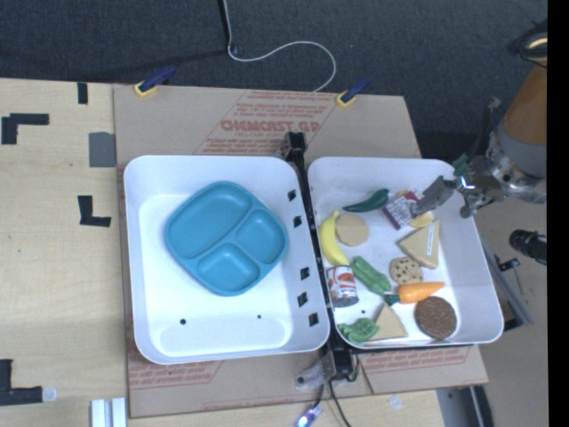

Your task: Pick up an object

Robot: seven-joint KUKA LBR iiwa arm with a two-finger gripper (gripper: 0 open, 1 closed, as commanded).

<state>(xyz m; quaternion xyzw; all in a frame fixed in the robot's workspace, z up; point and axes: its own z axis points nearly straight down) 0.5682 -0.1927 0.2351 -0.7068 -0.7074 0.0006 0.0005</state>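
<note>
Toys (pixel 391 274) crowd right bin (pixel 484 278).

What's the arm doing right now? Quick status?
Gripper hovering at right bin's upper right, nothing visibly held. Nearest: red packet, cheese wedge. Toy food crowded close together.

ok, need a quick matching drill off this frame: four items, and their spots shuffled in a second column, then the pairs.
Items:
1. blue divided plate
2. banana
3. brown round patty
4. orange carrot

Places:
A. right bin, near corner on the arm's side
B. left bin, alone near its middle
C. right bin, along the wall shared with the left bin
D. right bin, lying just above the patty, beside the cookie

Pairs: 1-B, 2-C, 3-A, 4-D
</note>
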